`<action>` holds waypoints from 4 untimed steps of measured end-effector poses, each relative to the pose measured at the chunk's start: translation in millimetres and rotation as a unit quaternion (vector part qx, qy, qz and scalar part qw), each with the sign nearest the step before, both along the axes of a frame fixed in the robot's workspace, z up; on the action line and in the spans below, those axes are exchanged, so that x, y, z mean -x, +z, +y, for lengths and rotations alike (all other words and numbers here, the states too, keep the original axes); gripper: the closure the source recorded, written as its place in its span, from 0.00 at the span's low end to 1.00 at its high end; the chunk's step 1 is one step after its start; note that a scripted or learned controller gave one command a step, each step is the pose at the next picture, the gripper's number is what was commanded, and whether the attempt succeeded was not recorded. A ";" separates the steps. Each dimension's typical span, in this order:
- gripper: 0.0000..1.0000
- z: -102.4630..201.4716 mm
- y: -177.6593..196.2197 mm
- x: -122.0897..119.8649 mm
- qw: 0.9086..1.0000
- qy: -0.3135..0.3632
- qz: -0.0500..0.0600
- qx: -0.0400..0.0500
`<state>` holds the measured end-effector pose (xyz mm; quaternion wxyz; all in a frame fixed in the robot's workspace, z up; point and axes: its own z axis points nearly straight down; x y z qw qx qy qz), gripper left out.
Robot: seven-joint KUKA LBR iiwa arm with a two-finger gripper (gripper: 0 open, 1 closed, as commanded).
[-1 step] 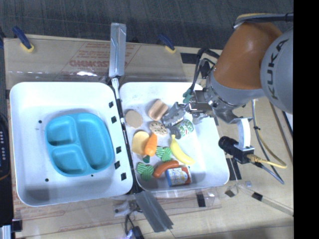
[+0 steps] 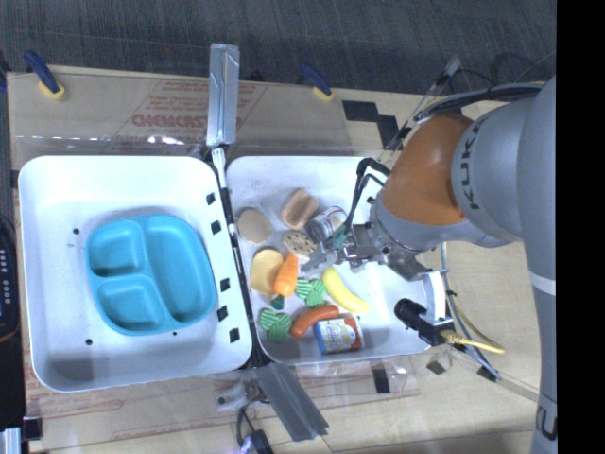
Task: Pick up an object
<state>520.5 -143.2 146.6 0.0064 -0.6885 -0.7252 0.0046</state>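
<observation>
Right bin [image 2: 397, 173], toy food pile: banana [image 2: 345, 291], probably light, rigid, slick plastic, lying just below the gripper [image 2: 342, 246], best pinched across its narrow middle; grip state cannot be told.

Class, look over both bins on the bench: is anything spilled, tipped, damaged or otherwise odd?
Nothing looks spilled or broken. The blue three-compartment plastic tray lies slightly askew in the left white bin. In the right white bin, the small orange-labelled can lies on its side among the toy foods.
</observation>
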 end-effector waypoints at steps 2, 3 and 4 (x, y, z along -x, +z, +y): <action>0.00 22.5 -45.2 -42.6 0.999 0.053 -0.009 0.001; 0.00 34.9 -55.7 12.5 0.999 0.051 -0.006 0.000; 1.00 34.5 -45.7 11.7 0.999 0.053 -0.006 0.000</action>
